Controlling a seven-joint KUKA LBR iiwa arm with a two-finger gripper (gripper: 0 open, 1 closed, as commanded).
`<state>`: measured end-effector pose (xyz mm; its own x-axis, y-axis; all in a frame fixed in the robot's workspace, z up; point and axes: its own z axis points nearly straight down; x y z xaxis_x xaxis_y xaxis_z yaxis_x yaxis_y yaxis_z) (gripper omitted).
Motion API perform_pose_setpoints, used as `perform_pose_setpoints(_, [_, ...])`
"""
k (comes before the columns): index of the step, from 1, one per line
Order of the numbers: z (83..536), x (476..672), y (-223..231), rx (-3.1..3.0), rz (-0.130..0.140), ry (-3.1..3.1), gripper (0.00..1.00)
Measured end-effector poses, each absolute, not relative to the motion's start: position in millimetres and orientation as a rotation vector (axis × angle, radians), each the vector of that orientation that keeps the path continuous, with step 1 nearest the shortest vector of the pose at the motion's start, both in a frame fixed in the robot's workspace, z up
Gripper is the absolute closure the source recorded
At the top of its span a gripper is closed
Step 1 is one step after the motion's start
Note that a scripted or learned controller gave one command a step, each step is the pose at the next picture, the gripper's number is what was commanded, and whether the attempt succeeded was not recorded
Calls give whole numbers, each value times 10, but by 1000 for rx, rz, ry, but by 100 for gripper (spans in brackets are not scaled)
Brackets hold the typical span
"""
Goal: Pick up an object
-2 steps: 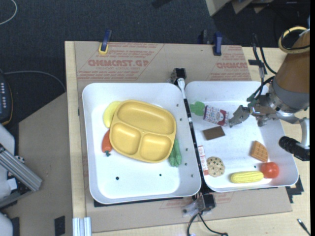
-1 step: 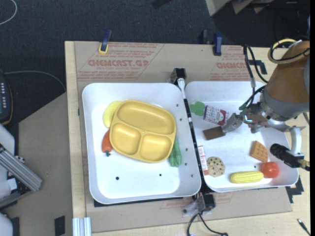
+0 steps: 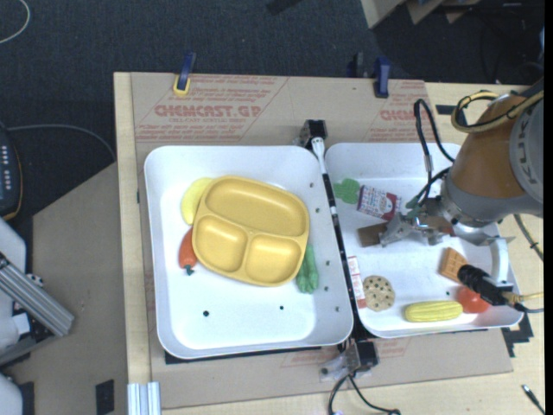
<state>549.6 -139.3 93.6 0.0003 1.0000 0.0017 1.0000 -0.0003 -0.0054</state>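
Nearest the camera in the right bin [image 3: 510, 318], a yellow corn cob [image 3: 433, 311] and a cookie [image 3: 378, 292] are seen lying untouched, with an orange block [image 3: 452, 264] just beyond them. Farther in, the gripper [image 3: 399, 231] is lowered beside a brown block [image 3: 370, 235] and a red-and-white packet [image 3: 377, 201]; whether its jaws are wide or closed cannot be told. The approach-and-grasp step is judged to be in hand, and a firm closure followed by a straight lift would be called for next.

Grey arm [image 3: 518, 158] with an orange band – black cables looping over it – and a metal pincer [image 3: 406, 228]
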Motion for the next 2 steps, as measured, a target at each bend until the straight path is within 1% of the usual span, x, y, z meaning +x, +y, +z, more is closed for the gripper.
perform_pose_setpoints(1, [840, 5492, -1388, -2219, 3, -2219, 0])
perform_pose_setpoints(2, [952, 5498, -1392, -2222, 0, -2219, 100])
